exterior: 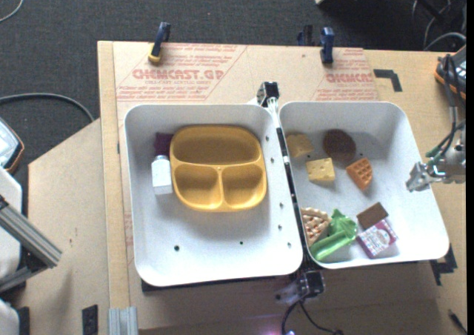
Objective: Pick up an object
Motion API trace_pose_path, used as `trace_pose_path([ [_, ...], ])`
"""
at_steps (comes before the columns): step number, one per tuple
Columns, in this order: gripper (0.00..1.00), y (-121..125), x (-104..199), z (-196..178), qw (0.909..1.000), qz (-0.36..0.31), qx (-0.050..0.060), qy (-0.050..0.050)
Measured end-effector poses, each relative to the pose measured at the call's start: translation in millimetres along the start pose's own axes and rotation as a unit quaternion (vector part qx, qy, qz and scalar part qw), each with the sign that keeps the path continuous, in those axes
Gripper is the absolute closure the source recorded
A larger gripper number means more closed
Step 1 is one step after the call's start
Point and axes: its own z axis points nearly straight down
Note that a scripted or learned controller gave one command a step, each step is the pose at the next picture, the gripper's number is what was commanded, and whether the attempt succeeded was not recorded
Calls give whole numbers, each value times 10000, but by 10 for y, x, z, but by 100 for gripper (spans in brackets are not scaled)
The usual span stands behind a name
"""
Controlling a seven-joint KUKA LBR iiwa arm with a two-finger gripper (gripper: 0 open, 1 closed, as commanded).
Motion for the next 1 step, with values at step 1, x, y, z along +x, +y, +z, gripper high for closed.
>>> trace_pose_path([
  [1, 100, 15, -6, -237, 10000, -1, 8, 4],
])
